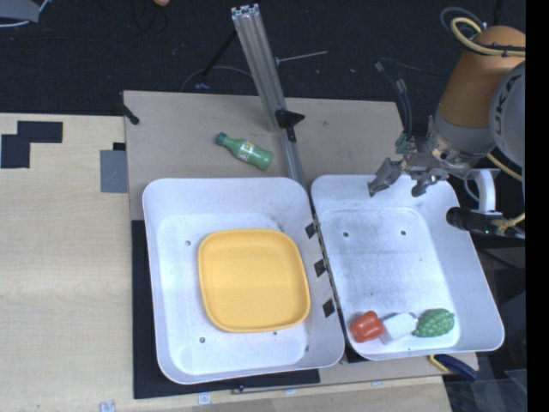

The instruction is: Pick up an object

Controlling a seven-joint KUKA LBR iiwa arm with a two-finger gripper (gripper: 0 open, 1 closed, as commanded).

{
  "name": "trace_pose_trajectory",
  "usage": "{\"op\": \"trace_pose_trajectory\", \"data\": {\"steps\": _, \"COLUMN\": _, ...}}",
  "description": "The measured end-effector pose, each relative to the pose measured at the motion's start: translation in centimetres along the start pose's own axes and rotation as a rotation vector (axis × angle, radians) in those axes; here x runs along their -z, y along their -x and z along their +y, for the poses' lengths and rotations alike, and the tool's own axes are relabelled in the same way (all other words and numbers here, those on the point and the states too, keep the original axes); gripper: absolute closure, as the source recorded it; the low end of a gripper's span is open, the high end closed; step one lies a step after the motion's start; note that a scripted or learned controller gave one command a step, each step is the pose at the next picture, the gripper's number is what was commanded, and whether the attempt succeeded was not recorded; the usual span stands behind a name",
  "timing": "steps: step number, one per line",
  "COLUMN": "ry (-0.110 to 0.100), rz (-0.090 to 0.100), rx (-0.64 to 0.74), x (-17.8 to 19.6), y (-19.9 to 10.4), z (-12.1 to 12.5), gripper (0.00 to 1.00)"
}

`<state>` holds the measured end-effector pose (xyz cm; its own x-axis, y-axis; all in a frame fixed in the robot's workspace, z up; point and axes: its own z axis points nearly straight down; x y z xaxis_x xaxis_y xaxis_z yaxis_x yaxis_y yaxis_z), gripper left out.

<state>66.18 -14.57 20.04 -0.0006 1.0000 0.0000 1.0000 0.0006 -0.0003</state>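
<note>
Two shallow white bins side by side on a bench. The two-finger gripper (400, 181), fingers spread apart and holding nothing, hangs over the far rim of the right white bin (480, 269), whose middle floor lies bare. Along its near edge, well apart from the gripper, lie a red pepper-shaped toy (367, 325), a small white block (399, 324) and a green bumpy toy (433, 323). A yellow square plastic plate (253, 279) fills the left white bin (163, 256).
</note>
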Motion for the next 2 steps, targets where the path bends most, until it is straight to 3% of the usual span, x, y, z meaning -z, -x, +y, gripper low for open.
{"op": "trace_pose_trajectory", "data": {"steps": 2, "ry": -0.004, "rz": 0.000, "rx": 0.000, "x": -8.7, "y": 0.0, "z": -0.5, "gripper": 0.00}}
